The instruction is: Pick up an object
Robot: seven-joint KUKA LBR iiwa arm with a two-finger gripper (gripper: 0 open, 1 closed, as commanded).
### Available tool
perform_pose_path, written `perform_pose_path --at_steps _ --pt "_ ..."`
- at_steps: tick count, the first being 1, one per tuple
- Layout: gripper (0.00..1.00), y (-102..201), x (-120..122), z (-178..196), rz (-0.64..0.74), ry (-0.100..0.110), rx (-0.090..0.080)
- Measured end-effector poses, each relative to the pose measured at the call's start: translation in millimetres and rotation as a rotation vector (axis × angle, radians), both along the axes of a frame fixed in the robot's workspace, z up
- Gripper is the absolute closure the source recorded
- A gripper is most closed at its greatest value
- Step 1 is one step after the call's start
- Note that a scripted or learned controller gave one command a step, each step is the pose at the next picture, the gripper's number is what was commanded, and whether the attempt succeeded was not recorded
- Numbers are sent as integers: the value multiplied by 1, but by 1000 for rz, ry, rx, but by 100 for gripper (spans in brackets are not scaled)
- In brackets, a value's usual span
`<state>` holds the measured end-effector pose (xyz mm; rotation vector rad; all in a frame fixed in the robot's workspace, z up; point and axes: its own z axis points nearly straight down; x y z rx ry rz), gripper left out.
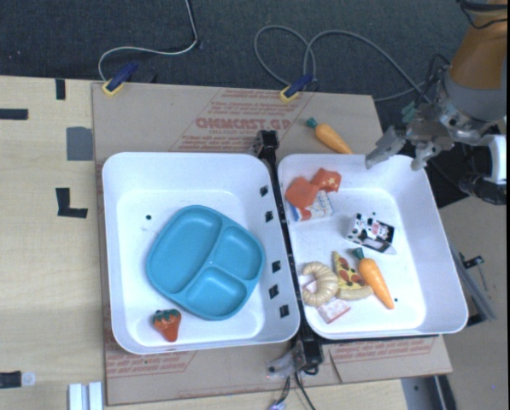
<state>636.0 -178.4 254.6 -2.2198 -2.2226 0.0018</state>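
My gripper [400, 154] hangs over the far right corner of the right bin [434, 220], open, with nothing between its two grey fingers. Below it in that bin lie a red-orange toy [310, 189] on a white card, a black-and-white toy [372, 231], a carrot [377, 282], a pizza slice [348, 272] and a beige pretzel [319, 283]. The left bin [126, 195] holds a blue divided plate [205, 261] and a strawberry [167, 324]. A second carrot [331, 136] lies on the cardboard just behind the right bin.
Both bins sit on a cardboard sheet [229, 122] on the wooden bench. Two yellow-and-blue clamps [118, 79] pin its far edge, with cables looping behind. A black divider [276, 220] runs between the bins.
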Motion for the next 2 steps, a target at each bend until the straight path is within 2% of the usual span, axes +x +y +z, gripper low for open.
perform_pose_path --at_steps 1,2 --pt "0 53 -60 -76 1 3 2" --pt "0 64 -74 -145 -2 -17 -6"
